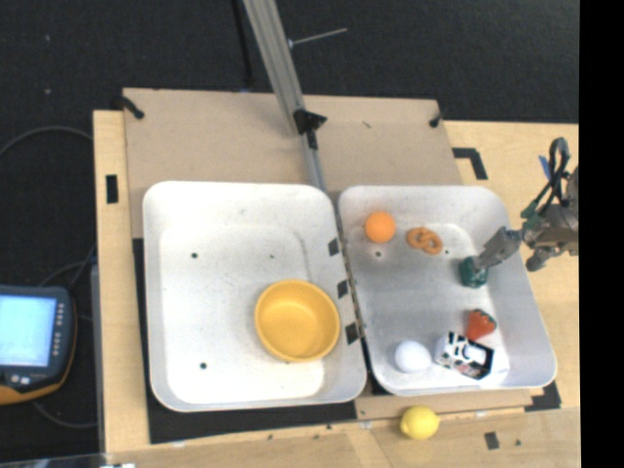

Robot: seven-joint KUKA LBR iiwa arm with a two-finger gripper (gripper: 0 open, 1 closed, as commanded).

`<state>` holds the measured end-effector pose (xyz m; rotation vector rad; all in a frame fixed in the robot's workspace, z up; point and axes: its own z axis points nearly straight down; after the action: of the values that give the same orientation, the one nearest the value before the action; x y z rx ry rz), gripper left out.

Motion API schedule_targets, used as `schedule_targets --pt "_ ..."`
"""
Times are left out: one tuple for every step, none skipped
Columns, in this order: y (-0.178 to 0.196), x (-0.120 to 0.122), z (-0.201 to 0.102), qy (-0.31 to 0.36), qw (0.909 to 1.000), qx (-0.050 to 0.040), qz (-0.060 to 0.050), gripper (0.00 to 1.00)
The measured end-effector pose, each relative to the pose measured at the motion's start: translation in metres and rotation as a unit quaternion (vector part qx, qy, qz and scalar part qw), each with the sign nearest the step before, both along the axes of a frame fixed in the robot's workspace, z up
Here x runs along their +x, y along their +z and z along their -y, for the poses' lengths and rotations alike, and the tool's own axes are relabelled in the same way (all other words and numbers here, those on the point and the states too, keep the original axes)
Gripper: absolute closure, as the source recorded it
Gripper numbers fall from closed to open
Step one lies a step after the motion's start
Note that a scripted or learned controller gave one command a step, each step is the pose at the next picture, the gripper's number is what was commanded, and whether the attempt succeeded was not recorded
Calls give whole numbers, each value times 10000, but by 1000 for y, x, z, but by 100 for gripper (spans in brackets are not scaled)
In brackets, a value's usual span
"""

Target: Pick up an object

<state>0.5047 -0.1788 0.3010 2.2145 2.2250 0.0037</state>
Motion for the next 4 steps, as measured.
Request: schedule_targets --pt "0 0 0 -10 10000 0 1 0" --pt "-44 -4 7 -28 10000 -13 -21 0" --pt "-106 -4 13 -30 10000 -4 -41 0" --pt "-168 -5 11 -27 10000 -7 -27 0"
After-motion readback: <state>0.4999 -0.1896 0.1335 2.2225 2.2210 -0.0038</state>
